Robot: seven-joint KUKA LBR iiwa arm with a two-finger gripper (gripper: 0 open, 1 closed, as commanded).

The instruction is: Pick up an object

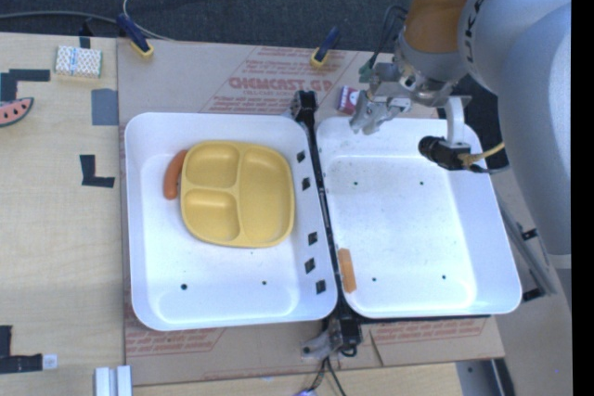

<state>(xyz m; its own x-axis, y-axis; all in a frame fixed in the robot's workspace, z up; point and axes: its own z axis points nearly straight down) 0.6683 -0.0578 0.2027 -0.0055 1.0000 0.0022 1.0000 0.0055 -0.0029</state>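
Red "CHEMCAST" lettering marks brown cardboard surface at upper centre; metal claw hovers over right shallow white bin, grip state unclear.

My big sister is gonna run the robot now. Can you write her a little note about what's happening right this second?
Gripper: up over the far rim of the right bin, nothing seen between its fingers; open or shut is unclear.
Things: yellow divided plate in the left bin, with an orange sausage-shaped toy tucked against its left edge. A small orange piece lies at the right bin's left wall.
Done: nothing picked up yet.
Left: go down to an object, grasp it, lift.
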